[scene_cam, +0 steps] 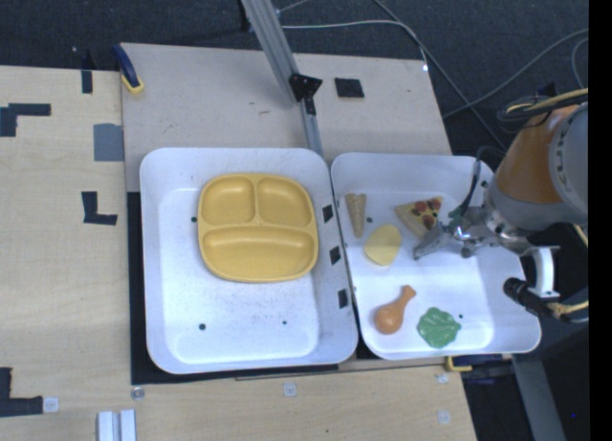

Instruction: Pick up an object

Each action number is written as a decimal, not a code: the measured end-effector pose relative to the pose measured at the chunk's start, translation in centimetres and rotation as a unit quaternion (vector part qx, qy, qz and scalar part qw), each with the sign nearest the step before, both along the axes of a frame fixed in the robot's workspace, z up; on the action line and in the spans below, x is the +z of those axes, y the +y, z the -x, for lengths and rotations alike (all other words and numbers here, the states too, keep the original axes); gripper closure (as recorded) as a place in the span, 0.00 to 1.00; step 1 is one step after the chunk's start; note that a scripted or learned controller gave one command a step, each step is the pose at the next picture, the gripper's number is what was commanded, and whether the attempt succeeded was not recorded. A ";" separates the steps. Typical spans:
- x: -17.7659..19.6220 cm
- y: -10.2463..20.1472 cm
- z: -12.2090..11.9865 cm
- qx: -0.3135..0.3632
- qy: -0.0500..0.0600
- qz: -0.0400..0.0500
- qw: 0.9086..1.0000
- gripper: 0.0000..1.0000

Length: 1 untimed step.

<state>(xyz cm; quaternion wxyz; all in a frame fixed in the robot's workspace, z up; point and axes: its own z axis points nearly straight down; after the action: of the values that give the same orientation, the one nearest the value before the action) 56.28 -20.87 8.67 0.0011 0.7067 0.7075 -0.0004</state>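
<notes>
The right bin [497, 319] holds several toy foods: a tan cone [356, 212], a pizza slice [422, 212], a yellow piece [383, 244], an orange drumstick [393, 309] and a green leafy piece [438, 326]. My gripper [429, 244] hangs low over the right bin, just below the pizza slice and right of the yellow piece. Nothing shows between its fingers. The grey arm with its orange band [526, 166] reaches in from the right.
A yellow divided plate [257, 227] lies in the left bin [182, 324]. A metal pole [273, 33] slants up from the seam between the bins. Cables run across the dark floor at the top right.
</notes>
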 end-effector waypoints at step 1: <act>1.2 0.0 -0.2 0.001 -0.003 0.001 1.000 1.00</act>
<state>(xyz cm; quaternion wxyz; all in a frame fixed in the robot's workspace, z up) 56.46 -20.85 9.88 0.0037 0.7062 0.7080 0.0011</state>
